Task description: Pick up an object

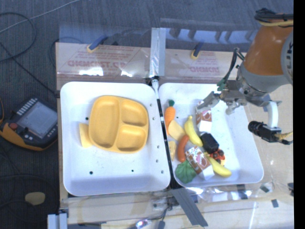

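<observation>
Toy food (200,149) fills the right bin (248,142); just above its top, the gripper (220,103) hangs spread, holding nothing.

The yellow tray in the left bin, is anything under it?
A pale yellow flat piece sticks out from under the yellow tray's left edge, lying on the left bin's floor. How far it runs beneath, and whether anything else lies there, is hidden by the tray.

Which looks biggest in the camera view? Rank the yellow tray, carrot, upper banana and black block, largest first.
1. Yellow tray, by far.
2. Upper banana and carrot: too alike to rank.
3. Black block, partly covered by neighbours, so unsure.
</observation>
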`<action>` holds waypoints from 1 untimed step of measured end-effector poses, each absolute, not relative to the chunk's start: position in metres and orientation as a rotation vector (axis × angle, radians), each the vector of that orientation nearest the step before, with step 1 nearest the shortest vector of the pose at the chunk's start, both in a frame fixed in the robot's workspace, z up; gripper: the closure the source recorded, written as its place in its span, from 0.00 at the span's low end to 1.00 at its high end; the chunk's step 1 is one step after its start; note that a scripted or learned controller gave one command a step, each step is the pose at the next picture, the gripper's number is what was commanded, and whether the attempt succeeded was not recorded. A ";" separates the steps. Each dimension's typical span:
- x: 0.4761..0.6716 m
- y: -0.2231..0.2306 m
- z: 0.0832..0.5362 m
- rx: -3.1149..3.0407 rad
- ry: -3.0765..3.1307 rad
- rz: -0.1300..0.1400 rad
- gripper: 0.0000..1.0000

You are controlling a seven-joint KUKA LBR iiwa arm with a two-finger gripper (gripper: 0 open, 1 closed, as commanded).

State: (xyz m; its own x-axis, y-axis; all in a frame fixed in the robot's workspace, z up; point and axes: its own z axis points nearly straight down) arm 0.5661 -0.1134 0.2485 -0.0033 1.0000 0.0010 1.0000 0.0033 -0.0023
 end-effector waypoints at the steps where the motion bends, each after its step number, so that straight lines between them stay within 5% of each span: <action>1: 0.615 -0.131 0.339 -2.304 -2.138 0.003 0.00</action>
